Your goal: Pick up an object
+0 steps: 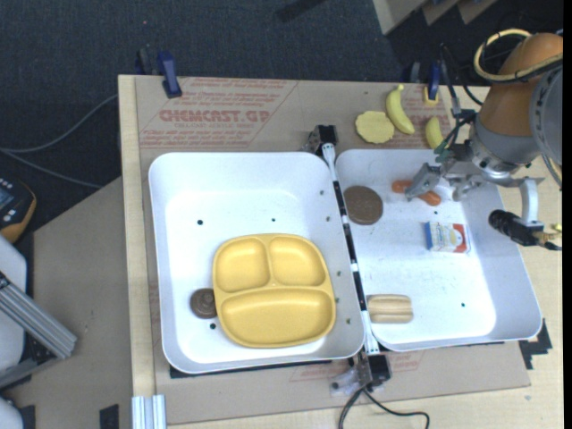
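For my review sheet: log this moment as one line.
arm: over right bin far edge | gripper: above orange piece | grasp: none seen | left bin: yellow tray

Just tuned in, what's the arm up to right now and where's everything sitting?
The arm's pincer is down at the back of the right bin, right at a small orange object; a grip isn't evident. That bin also holds a brown disc, a small packet and a tan block. The left bin holds a yellow divided tray and a small brown piece.
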You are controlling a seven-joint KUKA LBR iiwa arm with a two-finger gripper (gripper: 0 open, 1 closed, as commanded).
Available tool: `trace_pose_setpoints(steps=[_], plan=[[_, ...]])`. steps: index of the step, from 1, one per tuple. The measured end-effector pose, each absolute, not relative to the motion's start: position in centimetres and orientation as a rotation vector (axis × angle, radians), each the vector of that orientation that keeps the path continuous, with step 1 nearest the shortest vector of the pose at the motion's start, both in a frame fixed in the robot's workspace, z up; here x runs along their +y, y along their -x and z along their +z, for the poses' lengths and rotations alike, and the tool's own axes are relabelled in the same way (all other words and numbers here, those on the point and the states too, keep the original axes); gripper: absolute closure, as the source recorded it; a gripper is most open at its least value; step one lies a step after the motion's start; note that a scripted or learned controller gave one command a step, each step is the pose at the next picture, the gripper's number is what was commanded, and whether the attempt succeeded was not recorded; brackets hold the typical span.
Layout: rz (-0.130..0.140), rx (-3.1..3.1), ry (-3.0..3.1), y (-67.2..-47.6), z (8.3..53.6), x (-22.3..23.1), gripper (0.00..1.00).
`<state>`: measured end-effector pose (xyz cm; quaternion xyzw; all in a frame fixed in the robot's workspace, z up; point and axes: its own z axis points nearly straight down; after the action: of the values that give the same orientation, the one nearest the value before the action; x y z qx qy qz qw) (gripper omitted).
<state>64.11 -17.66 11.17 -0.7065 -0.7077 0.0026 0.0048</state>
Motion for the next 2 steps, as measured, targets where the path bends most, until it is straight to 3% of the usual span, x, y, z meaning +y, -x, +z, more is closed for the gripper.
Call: trace_pose_setpoints(steps=[1,2], plan=[[0.003,-2.221,2.210,-66.7,8.6,-18.0,0.00],[0.004,-2.225,2.213,-66.8,10.0,-18.1,1.00]])
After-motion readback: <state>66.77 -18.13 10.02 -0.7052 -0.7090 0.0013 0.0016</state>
